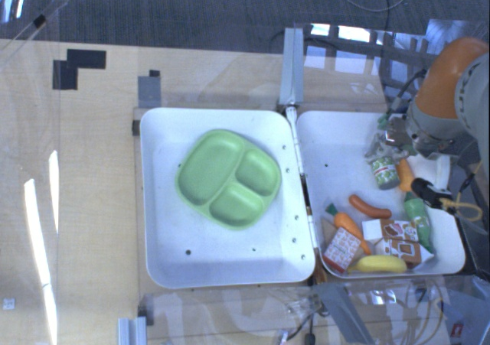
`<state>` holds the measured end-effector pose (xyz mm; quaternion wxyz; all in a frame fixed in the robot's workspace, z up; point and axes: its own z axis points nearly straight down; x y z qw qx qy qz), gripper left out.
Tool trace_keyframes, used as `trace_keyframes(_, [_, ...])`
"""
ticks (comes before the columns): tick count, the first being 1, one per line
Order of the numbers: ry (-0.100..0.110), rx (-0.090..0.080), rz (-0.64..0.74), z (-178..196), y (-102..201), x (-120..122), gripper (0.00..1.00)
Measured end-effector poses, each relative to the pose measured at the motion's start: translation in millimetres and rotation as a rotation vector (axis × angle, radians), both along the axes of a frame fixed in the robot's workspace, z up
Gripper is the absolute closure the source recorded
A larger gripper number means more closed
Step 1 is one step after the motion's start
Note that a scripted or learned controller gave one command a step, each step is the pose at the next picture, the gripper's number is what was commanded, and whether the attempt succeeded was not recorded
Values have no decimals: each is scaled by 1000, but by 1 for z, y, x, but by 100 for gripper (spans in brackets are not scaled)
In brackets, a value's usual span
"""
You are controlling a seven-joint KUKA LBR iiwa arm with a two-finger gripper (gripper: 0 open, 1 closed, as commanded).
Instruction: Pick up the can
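A banana (380, 263) lies at the near edge of the right bin (329, 148), beside two small boxes (344, 248), a sausage (370, 206) and a carrot (348, 224). The can (383, 173), green-labelled, lies at about two o'clock in that bin, directly under the gripper (392, 141); whether its fingers are apart or together cannot be told. A green divided plate (228, 177) fills the centre of the left bin (161, 259).

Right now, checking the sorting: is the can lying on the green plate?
No. The can sits in the right bin; the green plate is in the left bin.
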<state>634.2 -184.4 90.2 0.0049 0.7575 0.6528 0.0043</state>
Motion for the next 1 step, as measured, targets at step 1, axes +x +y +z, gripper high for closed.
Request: trace_keyframes(1, [5,2,4,99,42,-33,100])
